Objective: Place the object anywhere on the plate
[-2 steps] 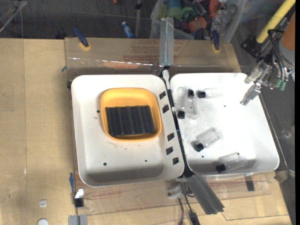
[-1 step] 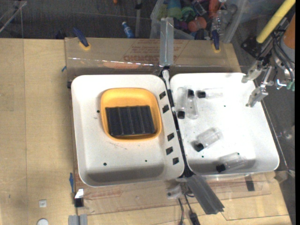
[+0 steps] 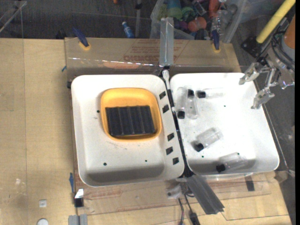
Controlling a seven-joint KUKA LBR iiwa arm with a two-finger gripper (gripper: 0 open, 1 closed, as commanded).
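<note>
A yellow-orange plate (image 3: 107,100) lies in the left bin (image 3: 84,125). On it rests a dark ridged rectangular object (image 3: 130,121), flat and within the rim. My gripper (image 3: 253,87) hangs over the far right edge of the right bin (image 3: 255,135), well away from the plate. Its fingers (image 3: 247,75) are spread open with nothing between them.
Several clear vials with black caps lie in the right bin: two near its back left (image 3: 191,105), one in the middle (image 3: 206,138), one at the front (image 3: 232,161). A divider with black tabs (image 3: 169,121) separates the bins. A box of colourful items (image 3: 197,3) stands behind.
</note>
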